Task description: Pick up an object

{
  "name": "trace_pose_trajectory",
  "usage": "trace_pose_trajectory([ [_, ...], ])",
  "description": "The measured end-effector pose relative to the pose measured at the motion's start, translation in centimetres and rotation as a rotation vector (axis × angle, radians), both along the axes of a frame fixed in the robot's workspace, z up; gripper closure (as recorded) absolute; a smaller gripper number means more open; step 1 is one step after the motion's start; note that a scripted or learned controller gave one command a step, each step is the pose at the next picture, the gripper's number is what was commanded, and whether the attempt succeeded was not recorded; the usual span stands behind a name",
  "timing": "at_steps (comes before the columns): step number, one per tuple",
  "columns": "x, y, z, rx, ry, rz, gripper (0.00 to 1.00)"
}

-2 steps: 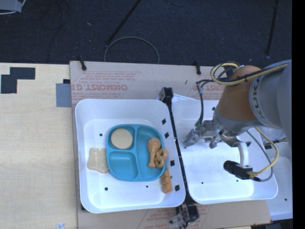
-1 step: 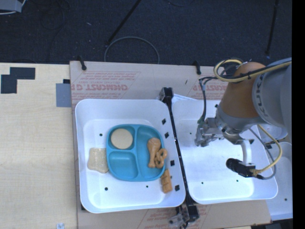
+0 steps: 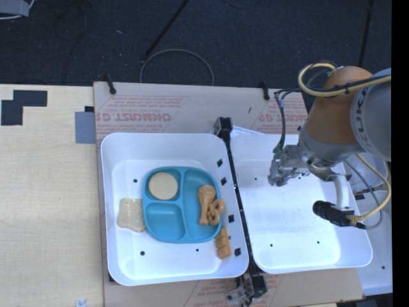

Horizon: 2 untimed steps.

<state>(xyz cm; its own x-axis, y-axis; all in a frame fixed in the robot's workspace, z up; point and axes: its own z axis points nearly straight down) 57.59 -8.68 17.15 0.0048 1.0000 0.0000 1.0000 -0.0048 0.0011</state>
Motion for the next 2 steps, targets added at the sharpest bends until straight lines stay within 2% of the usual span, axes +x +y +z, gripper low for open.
trace_pose_trajectory([
  [2, -0.6, -0.2, 9.9, -0.001, -0.002, 0.005, 1.00],
])
